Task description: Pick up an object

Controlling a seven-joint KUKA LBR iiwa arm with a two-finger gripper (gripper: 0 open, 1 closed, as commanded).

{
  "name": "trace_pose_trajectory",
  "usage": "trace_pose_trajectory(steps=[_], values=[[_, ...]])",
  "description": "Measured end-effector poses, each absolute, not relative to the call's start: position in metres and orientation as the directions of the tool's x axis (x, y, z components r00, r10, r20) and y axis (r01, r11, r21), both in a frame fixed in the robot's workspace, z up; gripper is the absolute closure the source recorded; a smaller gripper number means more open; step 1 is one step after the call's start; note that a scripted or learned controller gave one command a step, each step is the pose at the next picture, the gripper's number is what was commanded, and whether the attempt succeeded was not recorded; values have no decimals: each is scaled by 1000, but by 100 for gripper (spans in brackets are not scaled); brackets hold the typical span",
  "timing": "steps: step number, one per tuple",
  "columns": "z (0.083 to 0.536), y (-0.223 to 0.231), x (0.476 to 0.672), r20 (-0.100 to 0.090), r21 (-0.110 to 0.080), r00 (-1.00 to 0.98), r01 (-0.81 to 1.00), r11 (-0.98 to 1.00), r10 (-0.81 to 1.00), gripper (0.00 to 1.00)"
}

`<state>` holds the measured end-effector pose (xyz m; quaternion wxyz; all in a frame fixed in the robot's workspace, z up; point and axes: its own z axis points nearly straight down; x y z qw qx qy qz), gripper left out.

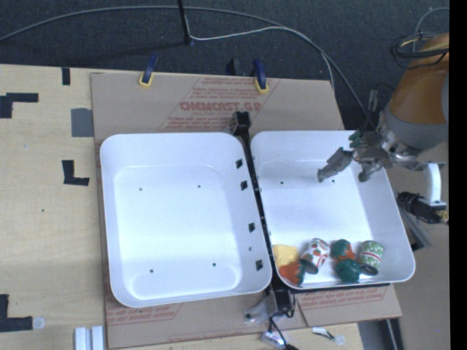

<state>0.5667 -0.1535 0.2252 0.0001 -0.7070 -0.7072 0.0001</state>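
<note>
Progress on the task is judged to be at an early stage, since nothing is seen between the fingers of the gripper. The gripper is placed at the right of the frame, above the upper part of the right bin, and its fingers are spread apart and released, one pointing to the left. The objects are gathered along the lower edge of this bin, well apart from the gripper: a yellow object with an orange-red object just beside it, a white and red object, a dark green object and a striped round object. The left bin is seen at the middle of the frame. What is left, as a judgement: the gripper must be brought down to the lower edge, closed on one object, and lifted.
</note>
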Motion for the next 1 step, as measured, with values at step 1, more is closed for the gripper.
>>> trace_pose_trajectory(steps=[1], values=[[169, -185, 578, 0, -4, 1, 1000, -1, 1000, 0]])
